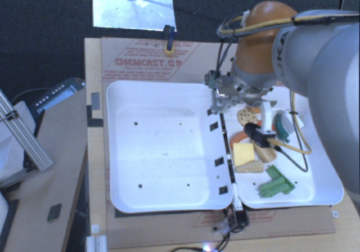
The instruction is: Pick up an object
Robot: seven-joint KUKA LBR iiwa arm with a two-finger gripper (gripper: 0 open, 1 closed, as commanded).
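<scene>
My gripper (224, 98) hangs over the far left corner of the right bin (323, 183), close to the divider between the bins. Just in front of it in that bin lie a round brown cookie (245, 115), an orange piece (238, 135), a yellow cheese block (243, 153) and a pale cracker (249, 167). A tan bread-like piece (266, 153) lies beside the cheese. A green toy (275, 183) rests near the front wall. A teal and white object (283, 124) lies to the right, partly under the arm. I see nothing between the fingers.
The left bin (121, 149) stands beside the right one, with black clips (219, 162) along their shared edge. A cardboard sheet (149, 59) lies under both bins. A yellow and black clamp (168, 40) sits behind them. The arm's grey body (320, 65) covers the right bin's far side.
</scene>
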